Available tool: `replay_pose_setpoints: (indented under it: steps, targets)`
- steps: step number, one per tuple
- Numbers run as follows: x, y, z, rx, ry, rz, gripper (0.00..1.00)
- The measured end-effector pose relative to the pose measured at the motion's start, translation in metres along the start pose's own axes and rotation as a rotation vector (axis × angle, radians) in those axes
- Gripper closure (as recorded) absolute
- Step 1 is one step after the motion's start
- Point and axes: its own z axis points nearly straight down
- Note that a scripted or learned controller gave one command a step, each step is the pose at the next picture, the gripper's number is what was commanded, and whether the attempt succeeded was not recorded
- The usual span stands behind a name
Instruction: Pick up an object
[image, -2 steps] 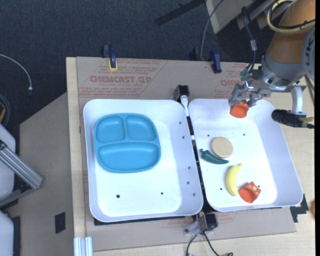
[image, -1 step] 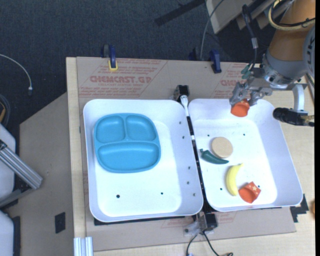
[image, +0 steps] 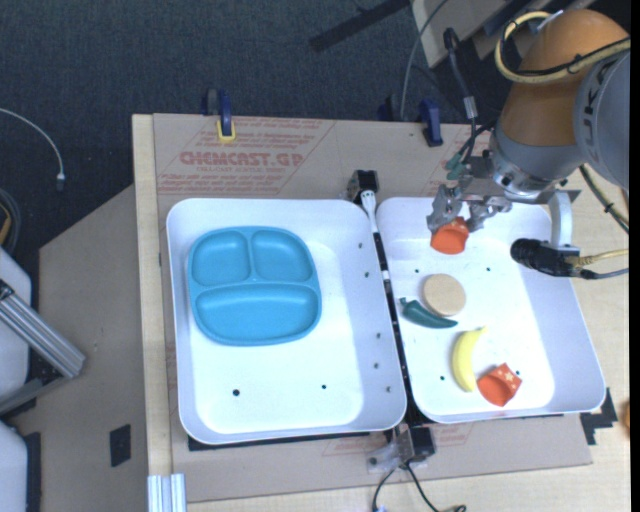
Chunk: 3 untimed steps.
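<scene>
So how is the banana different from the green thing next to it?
The banana is yellow, the green chili pepper dark green. The banana is thicker and bigger; the pepper is thin and small. The banana lies up-and-down in the view, the pepper more sideways. Both are curved and lie in the right bin.

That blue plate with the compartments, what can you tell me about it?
The blue plate is a rounded, divided tray, seemingly smooth plastic, with three sections: two smaller ones at the far side and one wide one nearer the camera. It lies flat and upright in the left white bin, toward its far left part. Nothing sits in its sections, and nothing but the bin floor touches it. The robot's hand is over the other bin.
</scene>
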Motion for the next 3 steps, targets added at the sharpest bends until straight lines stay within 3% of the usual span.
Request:
replay_pose_setpoints:
  steps: [3]
  targets:
    - [0.139,-0.084,0.003,0.001,0.0,0.001,1.0]
